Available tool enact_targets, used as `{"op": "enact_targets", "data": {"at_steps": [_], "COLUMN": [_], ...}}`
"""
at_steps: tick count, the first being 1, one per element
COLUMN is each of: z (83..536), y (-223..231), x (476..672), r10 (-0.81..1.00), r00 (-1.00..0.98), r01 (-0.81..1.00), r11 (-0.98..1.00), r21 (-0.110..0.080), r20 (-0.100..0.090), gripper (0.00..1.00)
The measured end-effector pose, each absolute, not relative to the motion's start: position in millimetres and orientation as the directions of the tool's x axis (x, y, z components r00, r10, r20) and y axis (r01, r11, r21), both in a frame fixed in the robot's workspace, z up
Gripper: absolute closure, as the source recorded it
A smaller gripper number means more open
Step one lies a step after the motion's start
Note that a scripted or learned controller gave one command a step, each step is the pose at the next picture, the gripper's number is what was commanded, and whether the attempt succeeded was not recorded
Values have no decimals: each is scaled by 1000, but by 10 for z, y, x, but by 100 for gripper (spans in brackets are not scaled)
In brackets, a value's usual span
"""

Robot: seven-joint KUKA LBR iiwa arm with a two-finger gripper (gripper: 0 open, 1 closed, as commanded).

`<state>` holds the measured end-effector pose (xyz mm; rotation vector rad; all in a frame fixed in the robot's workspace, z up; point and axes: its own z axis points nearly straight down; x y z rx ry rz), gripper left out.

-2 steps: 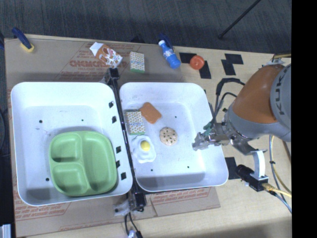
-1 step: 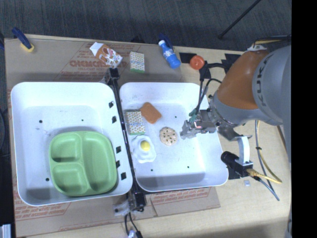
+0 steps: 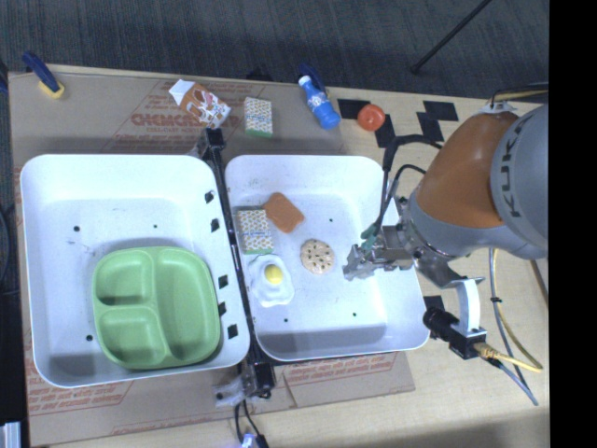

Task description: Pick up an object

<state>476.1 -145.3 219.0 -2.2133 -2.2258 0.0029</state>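
Note:
The right bin [image 3: 308, 339] holds several toy foods: a brown bread slice [image 3: 284, 212], a round cookie [image 3: 317, 256], a fried egg [image 3: 271, 278] and a green-and-white packet [image 3: 254, 231] against the left wall. My gripper [image 3: 362, 261] hangs low over the right side of this bin, just right of the cookie and apart from it. I see nothing between its fingers.
A green divided plate [image 3: 156, 307] lies in the left bin [image 3: 56, 203]. Behind the bins on the bench are a blue bottle [image 3: 319, 102], an orange ball [image 3: 371, 116], a small box [image 3: 258, 117] and a wrapped snack [image 3: 200, 104].

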Motion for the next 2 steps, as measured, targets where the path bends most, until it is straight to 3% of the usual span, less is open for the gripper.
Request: {"op": "enact_targets", "data": {"at_steps": [2], "z": [2133], "y": [-1606], "x": [4760], "r10": [1000], "r00": [-4], "r01": [1000], "r11": [4], "r21": [-3], "r20": [0], "gripper": [100]}}
